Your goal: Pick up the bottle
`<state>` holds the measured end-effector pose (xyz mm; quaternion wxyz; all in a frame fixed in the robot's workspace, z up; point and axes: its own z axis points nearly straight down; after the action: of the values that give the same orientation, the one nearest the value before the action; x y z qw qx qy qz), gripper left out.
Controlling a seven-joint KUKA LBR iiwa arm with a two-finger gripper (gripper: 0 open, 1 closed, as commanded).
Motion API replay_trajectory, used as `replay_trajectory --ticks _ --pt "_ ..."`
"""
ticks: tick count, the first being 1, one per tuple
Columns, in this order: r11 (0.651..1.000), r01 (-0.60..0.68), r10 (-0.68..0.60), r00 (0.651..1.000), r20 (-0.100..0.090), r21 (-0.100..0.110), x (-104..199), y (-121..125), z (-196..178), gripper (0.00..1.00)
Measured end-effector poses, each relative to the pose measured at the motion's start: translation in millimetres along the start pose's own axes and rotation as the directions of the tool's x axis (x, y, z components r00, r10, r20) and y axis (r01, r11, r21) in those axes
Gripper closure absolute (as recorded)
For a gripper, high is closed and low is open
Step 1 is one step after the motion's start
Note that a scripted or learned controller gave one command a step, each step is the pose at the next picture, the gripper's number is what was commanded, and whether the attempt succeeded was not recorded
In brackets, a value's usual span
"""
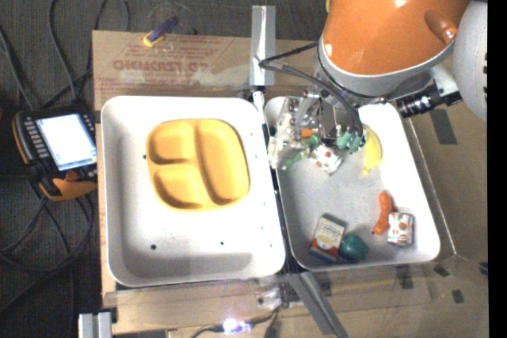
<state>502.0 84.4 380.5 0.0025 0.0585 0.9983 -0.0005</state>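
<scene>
Left bin [119, 249]: holds a yellow divided tray [198, 162], lying about mid-bin, nearer the far edge.
Right bin [420, 194]: near edge has a small carton [328, 233] touching a dark green ball [354, 248]; near right corner has an orange carrot [384, 211] beside a small can [401, 228].
Cardboard sheet [174, 67]: beyond the bins, a blue-and-yellow marker [160, 31] at its far edge.
Floor, left: handheld pendant [59, 142] with lit screen.
</scene>
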Motion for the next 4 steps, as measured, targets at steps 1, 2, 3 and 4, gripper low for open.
replay_trajectory --ticks 1,2,3,4 --pt "0.995 -0.096 0.096 0.995 0.002 -0.003 7.8 -17.4 -17.2 1.00" --pt "0.791 -0.612 0.612 0.791 -0.005 0.004 6.4 34.6 56.3 1.00" --pt "0.941 -0.340 0.340 0.941 -0.009 0.002 18.1 52.1 231.7 1.00" --pt "0.909 -0.418 0.418 0.909 -0.006 0.002 22.7 28.7 136.0 1.00"
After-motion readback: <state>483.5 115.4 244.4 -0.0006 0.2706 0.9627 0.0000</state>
